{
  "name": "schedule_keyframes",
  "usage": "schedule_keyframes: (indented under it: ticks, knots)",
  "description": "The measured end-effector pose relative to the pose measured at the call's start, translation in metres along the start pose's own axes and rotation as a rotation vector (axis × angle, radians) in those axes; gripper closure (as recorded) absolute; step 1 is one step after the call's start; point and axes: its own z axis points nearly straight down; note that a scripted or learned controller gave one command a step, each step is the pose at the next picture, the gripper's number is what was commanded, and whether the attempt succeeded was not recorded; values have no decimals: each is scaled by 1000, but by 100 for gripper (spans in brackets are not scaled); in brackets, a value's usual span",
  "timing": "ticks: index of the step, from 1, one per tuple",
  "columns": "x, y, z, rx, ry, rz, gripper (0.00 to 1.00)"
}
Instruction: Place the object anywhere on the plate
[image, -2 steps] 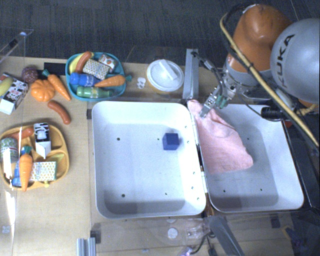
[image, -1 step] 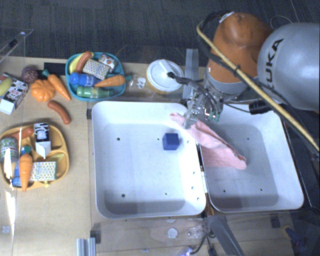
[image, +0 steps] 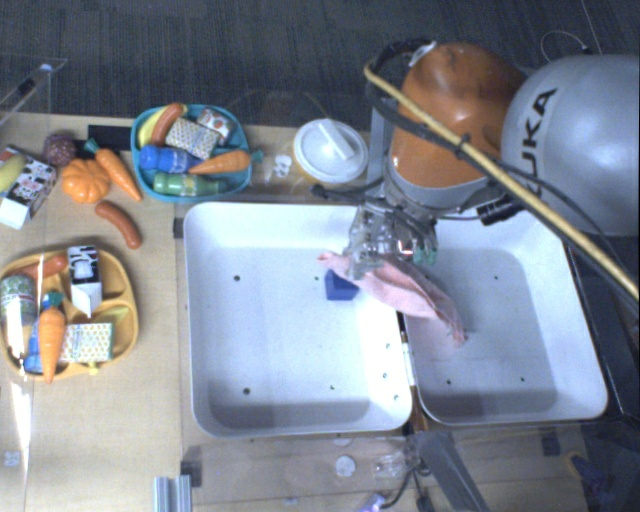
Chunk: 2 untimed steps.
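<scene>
Camera view: gripper (image: 372, 262) over bins' shared edge (image: 403, 345).

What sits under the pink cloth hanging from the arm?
The pink cloth drapes across the seam between the left bin and right bin. A blue block sits at its left edge. Anything beneath the cloth is covered.

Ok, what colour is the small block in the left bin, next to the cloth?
Blue. The block shows in the camera view, against the pink cloth.
</scene>
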Motion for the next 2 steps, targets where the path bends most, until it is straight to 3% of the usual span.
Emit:
schedule_keyframes:
  ticks: [1, 2]
  knots:
    - [29, 42, 9, 0, 1, -2, 100]
    - [29, 42, 9, 0, 0, -1, 0]
